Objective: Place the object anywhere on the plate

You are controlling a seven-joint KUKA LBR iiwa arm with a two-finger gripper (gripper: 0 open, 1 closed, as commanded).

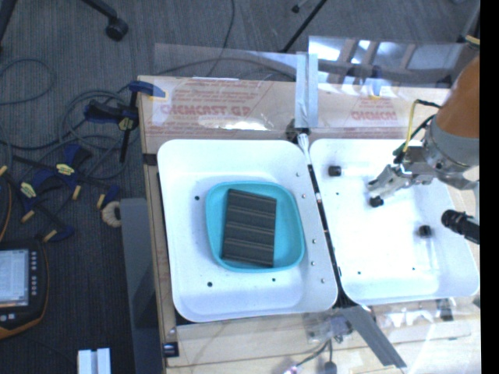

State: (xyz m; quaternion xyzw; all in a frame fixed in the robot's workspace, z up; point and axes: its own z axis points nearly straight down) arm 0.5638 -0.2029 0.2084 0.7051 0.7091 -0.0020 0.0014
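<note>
Clutter first, over on the floor off the bench's left edge: blue clamps [54, 174], loose cables [47, 76] and a handheld pendant [19, 283] down by the lower corner. None of it matters for the job, it's just parked out of the way.

Then the left bin [179, 287], and this is the interesting bit. A teal plate [290, 236] sits roughly in the middle of it, and a dark ribbed block [249, 227] lies flat on the plate, well inside the rim and pretty much centred. So going by how things lie, the object is already where the task wants it. Flat and centred makes sense too, since it can't slide off the raised lip.

Moving right, the divider between the two bins, then the right bin [390, 283], which has a few small dark knobs or pegs on its floor. Can't really tell what they are.

The claw [377, 192] is over the right bin, toward its back edge, well apart from the plate. One light finger slants down and left to a dark tip close to the bin floor. Nothing is between the fingers that I can see, but honestly I can't tell whether they're spread or pinched together from this angle. The arm comes in from the bench's right edge.
</note>
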